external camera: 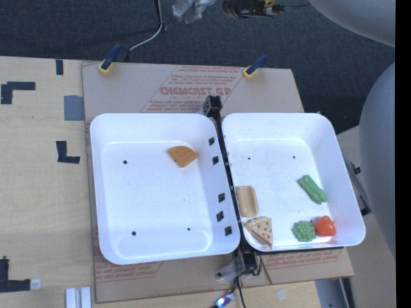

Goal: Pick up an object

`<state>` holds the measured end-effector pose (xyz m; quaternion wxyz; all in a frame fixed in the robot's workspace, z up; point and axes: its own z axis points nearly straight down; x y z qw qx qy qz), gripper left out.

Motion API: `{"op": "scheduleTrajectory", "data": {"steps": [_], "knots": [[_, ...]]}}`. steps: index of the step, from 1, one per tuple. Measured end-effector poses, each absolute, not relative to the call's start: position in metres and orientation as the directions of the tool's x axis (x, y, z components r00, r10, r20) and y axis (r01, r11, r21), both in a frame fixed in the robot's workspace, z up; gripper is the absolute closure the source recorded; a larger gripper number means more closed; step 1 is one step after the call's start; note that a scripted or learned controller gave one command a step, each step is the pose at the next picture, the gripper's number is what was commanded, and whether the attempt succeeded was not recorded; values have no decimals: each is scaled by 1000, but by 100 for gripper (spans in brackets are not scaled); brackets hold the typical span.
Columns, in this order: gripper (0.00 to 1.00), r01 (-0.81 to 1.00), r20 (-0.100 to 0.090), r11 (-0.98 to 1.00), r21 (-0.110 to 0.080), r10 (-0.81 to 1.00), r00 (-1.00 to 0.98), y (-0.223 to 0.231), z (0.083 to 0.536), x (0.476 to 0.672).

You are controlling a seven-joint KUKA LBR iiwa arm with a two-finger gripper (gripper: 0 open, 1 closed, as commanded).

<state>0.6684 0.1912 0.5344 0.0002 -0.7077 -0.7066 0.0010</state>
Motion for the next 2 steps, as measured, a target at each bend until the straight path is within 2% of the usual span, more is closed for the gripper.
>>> {"op": "scheduleTrajectory", "data": {"steps": [1,2], "knots": [[100,1000,0,5,-2,1000,-5,236,534,653],[100,1000,-1,0,-2,1000,0,191,534,658]]}}
